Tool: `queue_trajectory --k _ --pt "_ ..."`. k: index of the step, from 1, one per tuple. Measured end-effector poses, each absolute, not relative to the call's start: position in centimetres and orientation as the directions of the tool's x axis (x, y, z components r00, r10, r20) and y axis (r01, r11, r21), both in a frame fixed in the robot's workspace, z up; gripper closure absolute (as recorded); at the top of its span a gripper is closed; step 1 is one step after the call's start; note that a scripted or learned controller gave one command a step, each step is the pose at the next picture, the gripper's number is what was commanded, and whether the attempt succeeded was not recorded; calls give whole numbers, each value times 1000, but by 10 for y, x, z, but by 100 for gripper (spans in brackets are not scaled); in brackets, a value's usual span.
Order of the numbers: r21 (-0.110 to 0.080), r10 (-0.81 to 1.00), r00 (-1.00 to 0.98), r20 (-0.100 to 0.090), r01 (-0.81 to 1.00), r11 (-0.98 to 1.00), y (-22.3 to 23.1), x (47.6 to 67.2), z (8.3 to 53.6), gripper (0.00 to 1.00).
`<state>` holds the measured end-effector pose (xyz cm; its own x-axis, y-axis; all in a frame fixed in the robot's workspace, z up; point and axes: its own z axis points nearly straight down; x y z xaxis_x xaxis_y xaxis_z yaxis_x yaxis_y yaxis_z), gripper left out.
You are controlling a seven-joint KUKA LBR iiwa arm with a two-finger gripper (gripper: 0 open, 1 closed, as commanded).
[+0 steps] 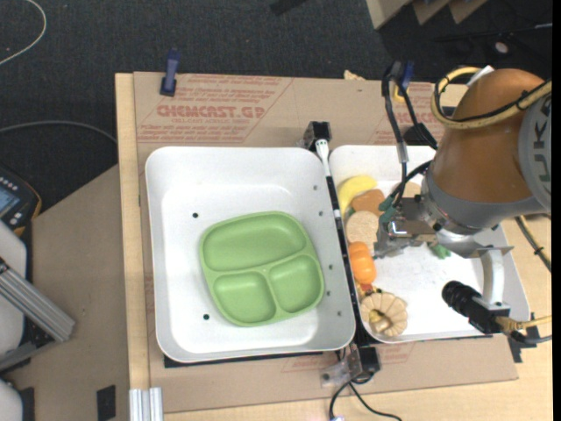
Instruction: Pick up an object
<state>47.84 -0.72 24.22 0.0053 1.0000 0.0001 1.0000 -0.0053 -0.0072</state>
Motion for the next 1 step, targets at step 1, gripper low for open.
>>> queue_trajectory --k 1 --pt "2 1000 -7 2 1000 7 59 479 265 100"
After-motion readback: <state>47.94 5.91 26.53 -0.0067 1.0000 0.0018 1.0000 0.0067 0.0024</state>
